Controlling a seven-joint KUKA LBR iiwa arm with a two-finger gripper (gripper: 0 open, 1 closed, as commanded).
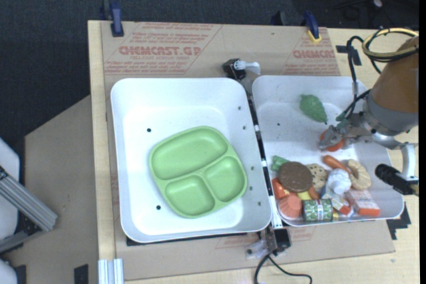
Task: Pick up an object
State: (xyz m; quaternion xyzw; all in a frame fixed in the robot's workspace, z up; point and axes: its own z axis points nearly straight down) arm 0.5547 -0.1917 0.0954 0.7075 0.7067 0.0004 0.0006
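White bins sit side by side on the bench: left bin (126, 143) holds a green divided plate (197, 171); right bin (279, 96) holds the pickable clutter.

Gripper (336, 136) sits low in the right bin, reaching in from the right, near the bin's middle. An orange-red item (331, 141) shows at the fingertips. Whether it is clamped between them or just lying beneath, cannot tell; the jaw state is not resolvable at this resolution.

Candidate objects: green leaf (313, 107) lies alone toward the far wall, well apart from the rest. The near half is crowded: brown round cookie-like disc (295, 177), green can (318, 210) on its side, white crumpled piece (339, 180), a tan piece (360, 173), and red-orange pieces packed touching one another.

Judgement: the try appears aimed at the orange-red item at the edge of the pile.

Risks from here:
- Item is small and low; fingers may close on its edge and it slips out on lift.
- Pile just beside the gripper; a descent or closing slightly toward the near side could nudge neighbours or pinch two pieces at once.
- Smooth bin floor; a partial contact could push the item away instead of seating it.
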